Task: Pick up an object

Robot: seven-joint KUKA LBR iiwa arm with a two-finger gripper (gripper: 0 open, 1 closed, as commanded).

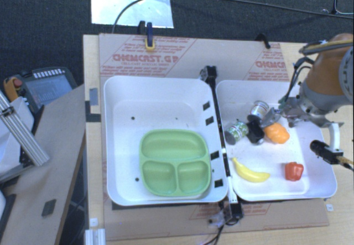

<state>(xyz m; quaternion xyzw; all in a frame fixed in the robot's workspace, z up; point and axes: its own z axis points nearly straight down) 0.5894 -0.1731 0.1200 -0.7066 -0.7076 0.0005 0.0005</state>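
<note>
Two cans, one banana, one pepper

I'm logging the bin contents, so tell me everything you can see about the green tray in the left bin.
The green tray is a pale lime plate that looks like plastic, roughly rectangular with rounded corners. It has three compartments: one long one across its far side and two smaller ones along its near side, with nothing lying in them. It lies flat, right side up, on the floor of the left bin, toward the near right corner, its near edge close against the bin's front wall. Nothing else touches it.
</note>
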